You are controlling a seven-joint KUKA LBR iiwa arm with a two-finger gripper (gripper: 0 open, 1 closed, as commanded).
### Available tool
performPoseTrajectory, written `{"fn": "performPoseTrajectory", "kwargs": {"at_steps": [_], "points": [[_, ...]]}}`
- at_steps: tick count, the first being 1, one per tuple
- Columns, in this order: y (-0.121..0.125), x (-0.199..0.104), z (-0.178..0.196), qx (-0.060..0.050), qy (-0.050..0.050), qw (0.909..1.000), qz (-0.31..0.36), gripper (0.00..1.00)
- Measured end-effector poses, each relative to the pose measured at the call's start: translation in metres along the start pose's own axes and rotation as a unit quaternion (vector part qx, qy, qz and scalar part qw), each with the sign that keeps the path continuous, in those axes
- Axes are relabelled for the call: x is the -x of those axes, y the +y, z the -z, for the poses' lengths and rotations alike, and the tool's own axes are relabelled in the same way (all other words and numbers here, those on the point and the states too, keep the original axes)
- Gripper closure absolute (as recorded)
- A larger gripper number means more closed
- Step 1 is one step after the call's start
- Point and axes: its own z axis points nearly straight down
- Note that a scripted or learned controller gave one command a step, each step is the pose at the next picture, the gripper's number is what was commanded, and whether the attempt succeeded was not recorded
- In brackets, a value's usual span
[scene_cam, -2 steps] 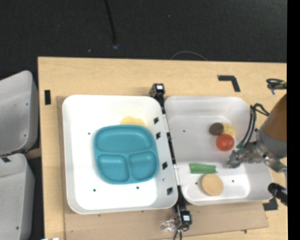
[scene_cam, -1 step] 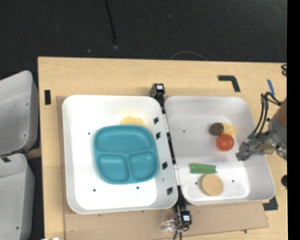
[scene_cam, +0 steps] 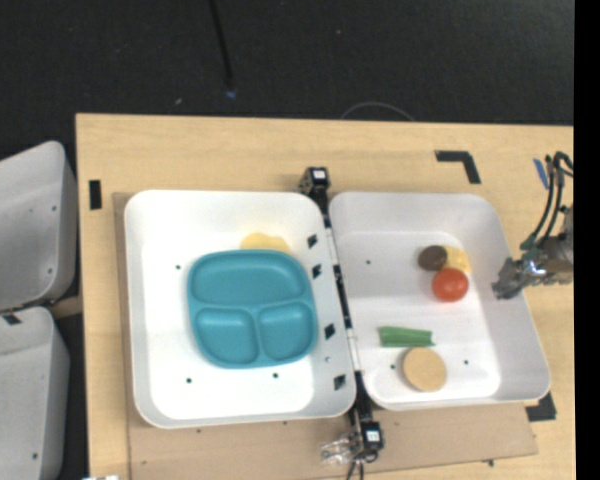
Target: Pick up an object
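Tomato [scene_cam: 450, 285] looks smooth, round, likely slippery, so I'd pinch across its middle; gripper [scene_cam: 508, 280] state I cannot tell.

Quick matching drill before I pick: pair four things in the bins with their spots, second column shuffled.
Things:
1. blue tray
2. red ball
3. green piece
4. tan disc

Places:
A. right bin, near its front edge
B. left bin
C. right bin, beside the brown and yellow items
D. right bin, just behind the tan disc

Pairs: 1-B, 2-C, 3-D, 4-A
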Motion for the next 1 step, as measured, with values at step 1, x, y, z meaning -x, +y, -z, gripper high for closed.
{"fn": "performPoseTrajectory", "kwargs": {"at_steps": [1], "points": [[0.002,0.0015,0.0542,0.0,0.0,1.0,0.0,1.0]]}}
